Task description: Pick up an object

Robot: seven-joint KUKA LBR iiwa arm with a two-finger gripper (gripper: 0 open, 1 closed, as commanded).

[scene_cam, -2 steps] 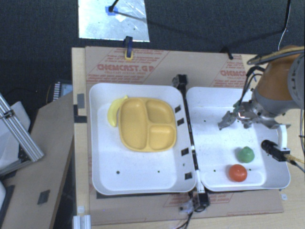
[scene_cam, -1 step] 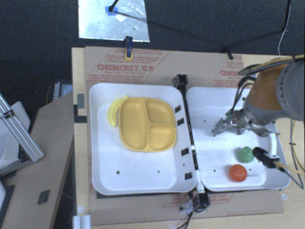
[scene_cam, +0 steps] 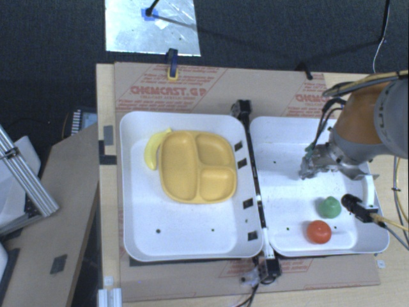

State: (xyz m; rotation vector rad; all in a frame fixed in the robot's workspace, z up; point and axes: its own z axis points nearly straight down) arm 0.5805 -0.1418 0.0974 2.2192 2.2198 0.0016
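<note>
In the right bin (scene_cam: pixel 281 190) a green rounded object (scene_cam: pixel 330 206) lies toward the front right, and a red-orange ball-like object (scene_cam: pixel 319 231) sits just in front of it. My gripper (scene_cam: pixel 310 166) hangs low over the bin's middle, to the left of and behind the green object, with a gap of bare bin floor between them. Nothing shows in its grasp. In the left bin (scene_cam: pixel 137 222) a yellow divided plate (scene_cam: pixel 197 166) lies flat, with a yellow banana (scene_cam: pixel 151 151) along its left edge.
The grey arm with its orange band (scene_cam: pixel 361 117) comes in from the right over the right bin's far corner. A black divider strip (scene_cam: pixel 250 171) runs between the bins. Bare bin floor lies in front of the plate and left of the gripper.
</note>
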